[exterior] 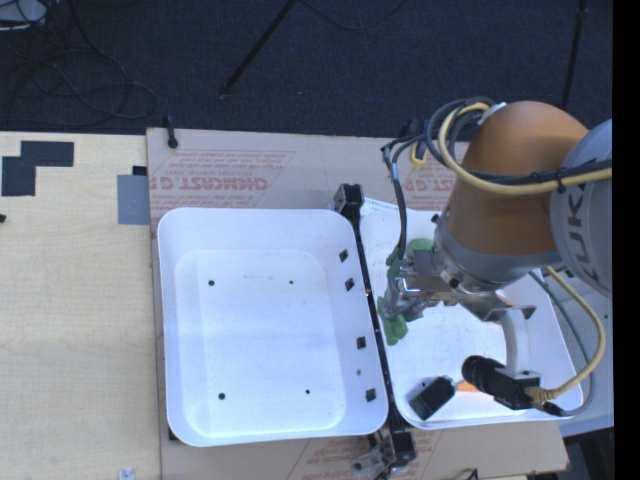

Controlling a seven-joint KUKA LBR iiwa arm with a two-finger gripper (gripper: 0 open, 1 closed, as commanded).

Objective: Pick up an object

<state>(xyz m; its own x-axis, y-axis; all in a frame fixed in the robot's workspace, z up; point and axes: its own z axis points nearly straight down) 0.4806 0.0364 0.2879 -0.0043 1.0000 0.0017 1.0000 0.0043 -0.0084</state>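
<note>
My gripper (403,298) hangs low over the left side of the right bin (560,348), close to the divider between the two bins. A green object (394,329) lies right beneath its tip, touching or nearly touching it; the view does not show whether it is gripped. Another green patch (420,247) shows just behind the wrist, partly hidden by the arm. A small black block (432,397) rests near the right bin's front edge, apart from the gripper. A bit of orange (468,389) peeks out beside it.
The left bin (175,268) sits beside the right one, and a black bar (365,298) runs between them. The bulky orange and grey arm (520,188) covers much of the right bin's back and right half.
</note>
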